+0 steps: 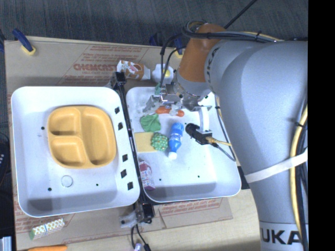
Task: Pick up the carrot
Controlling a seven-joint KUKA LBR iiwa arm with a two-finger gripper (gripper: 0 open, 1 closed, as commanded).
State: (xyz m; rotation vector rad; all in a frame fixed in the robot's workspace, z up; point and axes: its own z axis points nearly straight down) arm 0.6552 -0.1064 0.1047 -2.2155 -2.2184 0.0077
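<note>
- The carrot (166, 110), small and orange, lies in the far part of the right bin (226, 181), close to its far wall.
- The gripper (161, 102) hangs right over the carrot, touching or nearly touching it. Its tip is too cluttered to tell whether it is spread or closed, or whether it grips anything.
- The arm (261, 98) reaches in across the right bin's right side, its orange band (192, 56) above the far rim.
- Just beside the carrot on the near side sits a crumpled green leafy thing (151, 122).
- A blue bottle (176, 136) with a white cap lies near the bin's middle. A green dotted thing (159, 140) touches it and rests on a flat yellow piece (141, 141).
- The left bin (26, 140) holds a yellow divided plate (81, 136).
- Both bins stand on cardboard (99, 61) on the bench.
</note>
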